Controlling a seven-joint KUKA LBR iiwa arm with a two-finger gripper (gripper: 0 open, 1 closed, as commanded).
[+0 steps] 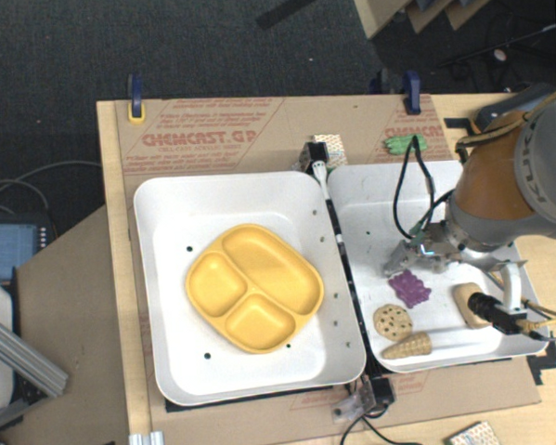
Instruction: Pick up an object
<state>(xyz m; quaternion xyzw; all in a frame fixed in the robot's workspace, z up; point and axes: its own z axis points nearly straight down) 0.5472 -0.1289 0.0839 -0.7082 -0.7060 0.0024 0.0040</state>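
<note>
Four items are grouped by the gripper [426,252], state unreadable: purple grapes [411,287], cookie [392,322], cone [407,348], bread [468,305].

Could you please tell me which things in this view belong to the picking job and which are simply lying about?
Belonging to the job:
- gripper, over the right bin
- purple grapes toy
- cookie
- ice cream cone
- tan bread-like piece

Just lying about:
- yellow divided plate in the left bin
- green item on the board behind the bins
- blue clamps
</note>
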